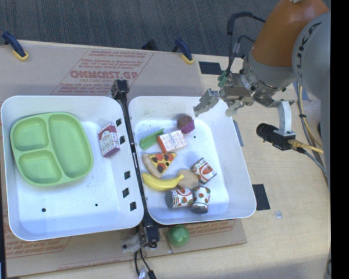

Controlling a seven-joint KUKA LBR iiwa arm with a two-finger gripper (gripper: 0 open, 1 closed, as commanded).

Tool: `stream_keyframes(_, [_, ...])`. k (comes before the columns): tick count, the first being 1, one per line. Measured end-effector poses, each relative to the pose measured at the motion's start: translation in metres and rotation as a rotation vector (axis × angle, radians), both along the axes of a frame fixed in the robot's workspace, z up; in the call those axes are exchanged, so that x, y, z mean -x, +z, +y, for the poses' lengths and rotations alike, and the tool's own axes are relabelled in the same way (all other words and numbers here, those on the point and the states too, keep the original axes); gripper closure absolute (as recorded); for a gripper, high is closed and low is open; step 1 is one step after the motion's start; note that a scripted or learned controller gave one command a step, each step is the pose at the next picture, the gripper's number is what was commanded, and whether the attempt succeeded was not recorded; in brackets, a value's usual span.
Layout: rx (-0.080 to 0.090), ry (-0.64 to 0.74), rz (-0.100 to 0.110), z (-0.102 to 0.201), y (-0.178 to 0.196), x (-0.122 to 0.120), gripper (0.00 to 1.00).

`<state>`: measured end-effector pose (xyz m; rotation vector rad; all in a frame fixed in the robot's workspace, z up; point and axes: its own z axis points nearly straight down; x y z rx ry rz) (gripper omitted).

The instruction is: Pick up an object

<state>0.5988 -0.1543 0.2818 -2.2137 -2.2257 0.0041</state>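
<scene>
Crosswise, banana point(161, 182) tips pointing upward.

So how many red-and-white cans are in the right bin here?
3: one can right of the banana, two cans side by side at the front. None looks hidden.

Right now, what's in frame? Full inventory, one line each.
bins: 2, white, side by side on the bench
divided tray: 1, light green, left bin
small carton: 1, red and white, left bin, right of the tray
purple piece: 1, right bin, top
green stick: 1, right bin, upper left
snack box: 1, red and white, right bin
pizza slice: 1, right bin, middle
banana: 1, yellow, right bin
cans: 3, red and white, right bin, lower part
green ball: 1, below the right bin
clamps: 2, blue and yellow, board's top edge
arm: 1, grey and orange, right
claw: 1, over the right bin's top rim
</scene>
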Motion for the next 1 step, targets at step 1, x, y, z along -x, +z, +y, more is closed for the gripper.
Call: stream_keyframes(1, [-0.001, 0.0, 0.003, -0.0414, -0.1664, 0.085, 0.0])
